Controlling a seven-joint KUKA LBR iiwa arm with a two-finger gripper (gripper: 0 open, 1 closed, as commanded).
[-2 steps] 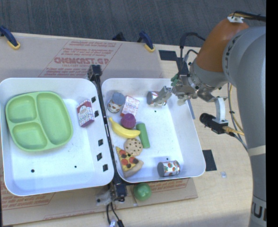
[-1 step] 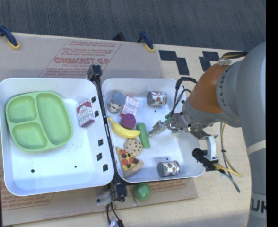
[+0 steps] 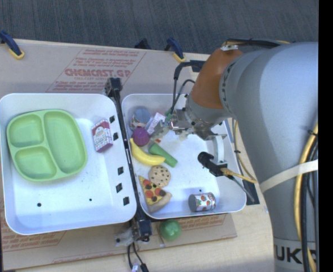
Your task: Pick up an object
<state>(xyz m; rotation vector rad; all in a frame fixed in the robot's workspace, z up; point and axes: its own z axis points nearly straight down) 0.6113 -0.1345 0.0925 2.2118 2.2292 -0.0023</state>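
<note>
Nearest me, a green ball (image 3: 169, 229) sits on the tabletop (image 3: 42, 55); my hand (image 3: 169, 123) hovers over the right bin (image 3: 234, 200), grip state unclear.

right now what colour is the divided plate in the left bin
Light green divided plate, clearest in the camera view.

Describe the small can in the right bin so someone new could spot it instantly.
Start at the right white bin, the one the arm reaches into. Go to its near edge, toward the corner on the arm's side: the can lies there on its side, apart from the rest. Unlike the pizza slice and cookie to its left, it is a metallic cylinder with a red label.
</note>
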